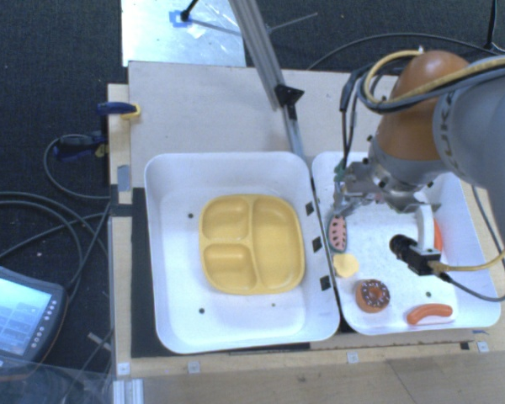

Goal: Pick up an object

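The right bin holds several toy foods. A watermelon slice lies by its left wall, with a pale yellow round piece just below it. A chocolate donut and an orange sausage lie near the front edge. A thin orange piece shows at the right, partly behind the arm. My gripper hangs low over the bin's left side, directly above the top end of the watermelon slice. The wrist hides its tips.
The left bin holds a yellow divided plate. A black cable fitting on the arm hangs over the middle of the right bin. A grey pole slants over the bench behind the bins.
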Controlling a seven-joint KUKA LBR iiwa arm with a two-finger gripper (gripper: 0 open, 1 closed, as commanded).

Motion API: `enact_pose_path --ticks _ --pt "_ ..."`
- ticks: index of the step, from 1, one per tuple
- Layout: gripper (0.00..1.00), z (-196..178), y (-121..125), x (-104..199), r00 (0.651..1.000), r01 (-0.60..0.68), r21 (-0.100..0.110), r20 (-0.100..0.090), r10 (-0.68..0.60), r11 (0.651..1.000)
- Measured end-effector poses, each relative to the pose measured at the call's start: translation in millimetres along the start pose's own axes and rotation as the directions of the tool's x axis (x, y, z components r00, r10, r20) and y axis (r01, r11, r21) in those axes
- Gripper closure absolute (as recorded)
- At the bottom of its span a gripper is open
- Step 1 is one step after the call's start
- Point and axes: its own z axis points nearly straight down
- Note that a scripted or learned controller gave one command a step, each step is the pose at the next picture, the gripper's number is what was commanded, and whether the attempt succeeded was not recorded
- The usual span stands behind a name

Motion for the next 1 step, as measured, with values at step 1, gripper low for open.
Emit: enact_pose_path --ticks 1 --pt "1.0 -18.7 13.9 53.1 1.0 -0.001 -0.001 0.0 0.001 1.0"
